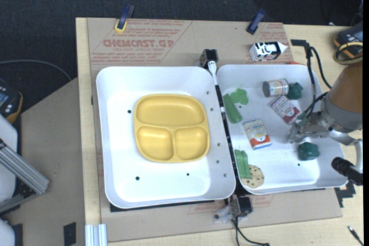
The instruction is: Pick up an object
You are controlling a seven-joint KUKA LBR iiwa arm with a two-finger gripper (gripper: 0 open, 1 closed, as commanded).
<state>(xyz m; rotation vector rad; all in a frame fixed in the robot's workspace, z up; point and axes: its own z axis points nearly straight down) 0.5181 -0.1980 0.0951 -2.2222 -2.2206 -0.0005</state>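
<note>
Dark green rounded toy (308,151) lies in the right white bin (277,180), just below the grey gripper (301,131). Whether that gripper's fingers are apart or together cannot be told. A small red-and-white box (257,133) sits to the toy's left.

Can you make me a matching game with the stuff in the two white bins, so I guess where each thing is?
Things:
1. yellow tray
2. small can
3. little box
4. round cookie

Places:
A. near the front edge of the right bin
B. middle of the left bin
C. near the back of the right bin
D. middle of the right bin

Pairs: 1-B, 2-C, 3-D, 4-A
</note>
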